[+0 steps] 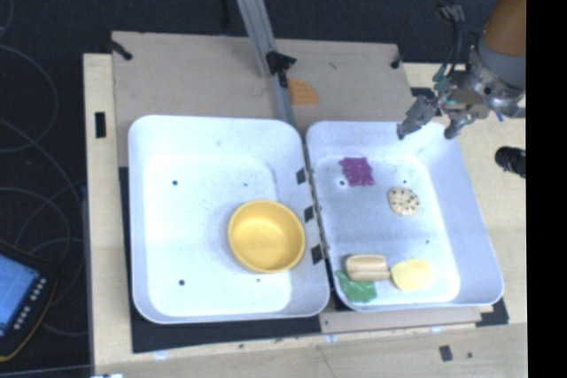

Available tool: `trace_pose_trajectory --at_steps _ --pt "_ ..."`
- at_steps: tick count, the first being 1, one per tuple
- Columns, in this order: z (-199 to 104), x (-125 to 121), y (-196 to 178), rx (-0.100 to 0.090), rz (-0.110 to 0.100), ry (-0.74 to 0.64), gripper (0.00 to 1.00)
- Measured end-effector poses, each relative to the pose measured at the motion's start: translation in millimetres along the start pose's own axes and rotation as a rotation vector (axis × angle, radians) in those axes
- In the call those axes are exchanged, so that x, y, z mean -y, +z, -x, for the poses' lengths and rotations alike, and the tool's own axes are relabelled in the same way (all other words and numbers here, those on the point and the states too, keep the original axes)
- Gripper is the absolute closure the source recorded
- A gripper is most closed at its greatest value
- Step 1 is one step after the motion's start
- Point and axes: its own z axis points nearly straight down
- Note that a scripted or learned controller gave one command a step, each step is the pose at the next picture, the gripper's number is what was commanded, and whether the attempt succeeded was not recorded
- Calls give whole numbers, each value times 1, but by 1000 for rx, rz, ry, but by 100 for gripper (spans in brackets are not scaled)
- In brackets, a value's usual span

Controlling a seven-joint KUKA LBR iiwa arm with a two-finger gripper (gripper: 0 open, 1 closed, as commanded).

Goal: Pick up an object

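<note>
My gripper (432, 125) hangs over the far right corner of the right bin (461, 181), its two dark fingers spread apart with nothing between them. Below it in that bin lie a purple bunch of grapes (357, 171), a speckled tan cookie (403, 202), a tan bread roll (366, 266), a yellow lemon-like piece (412, 274) and a green leaf piece (357, 288). A yellow bowl (265, 235) sits upright in the left bin (168, 190), near its front right.
A grey metal post (252, 9) slants up from the far edge between the bins. A small orange piece (302, 91) lies on the bench beyond the bins. A tablet (18, 289) sits on the floor at the left.
</note>
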Motion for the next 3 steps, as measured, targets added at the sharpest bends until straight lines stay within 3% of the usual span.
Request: trace_pose_trajectory --at_steps 1,3 --pt "0 0 0 1 0 0 0" --pt "13 10 90 1 -5 5 0"
